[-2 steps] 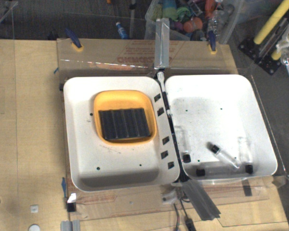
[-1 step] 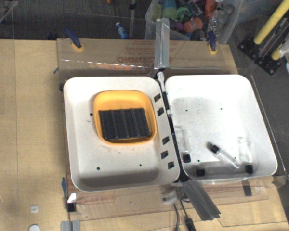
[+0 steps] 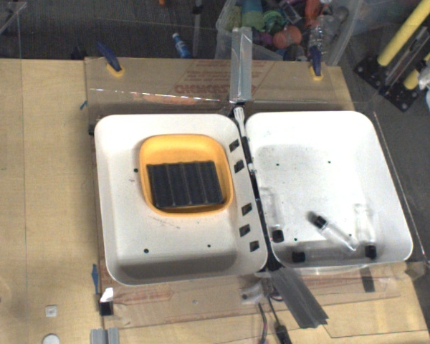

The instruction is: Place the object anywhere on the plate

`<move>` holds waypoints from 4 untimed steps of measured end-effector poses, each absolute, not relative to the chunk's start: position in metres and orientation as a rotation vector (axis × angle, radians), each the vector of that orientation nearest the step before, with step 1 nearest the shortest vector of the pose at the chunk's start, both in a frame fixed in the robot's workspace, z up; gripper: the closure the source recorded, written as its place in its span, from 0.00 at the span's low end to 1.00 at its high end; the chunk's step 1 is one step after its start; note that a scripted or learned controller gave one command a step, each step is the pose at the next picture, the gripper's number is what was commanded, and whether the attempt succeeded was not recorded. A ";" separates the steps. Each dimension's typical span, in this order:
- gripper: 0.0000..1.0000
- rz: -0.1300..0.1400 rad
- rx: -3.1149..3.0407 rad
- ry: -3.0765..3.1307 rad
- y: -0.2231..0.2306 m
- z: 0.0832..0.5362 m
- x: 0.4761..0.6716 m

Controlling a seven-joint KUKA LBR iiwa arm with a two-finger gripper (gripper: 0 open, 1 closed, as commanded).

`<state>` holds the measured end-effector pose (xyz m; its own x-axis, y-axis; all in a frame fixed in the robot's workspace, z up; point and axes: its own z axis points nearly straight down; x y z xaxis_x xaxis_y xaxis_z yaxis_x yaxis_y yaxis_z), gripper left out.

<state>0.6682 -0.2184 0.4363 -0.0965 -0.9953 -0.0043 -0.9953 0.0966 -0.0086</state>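
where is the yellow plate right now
In the camera view the yellow plate sits in the left white bin, toward its middle and back, with a dark ribbed block lying on it.

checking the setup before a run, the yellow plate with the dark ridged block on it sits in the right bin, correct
Not quite. The camera view shows the yellow plate, with the dark ridged block on it, in the left bin, not the right bin. The rest is right.
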 end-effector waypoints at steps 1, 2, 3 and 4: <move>1.00 -0.003 -2.555 1.816 -0.221 0.435 0.668; 1.00 0.002 -2.595 1.761 -0.216 0.436 0.667; 1.00 -0.003 -2.840 1.333 -0.211 0.435 0.668; 1.00 -0.005 -2.871 1.267 -0.212 0.435 0.668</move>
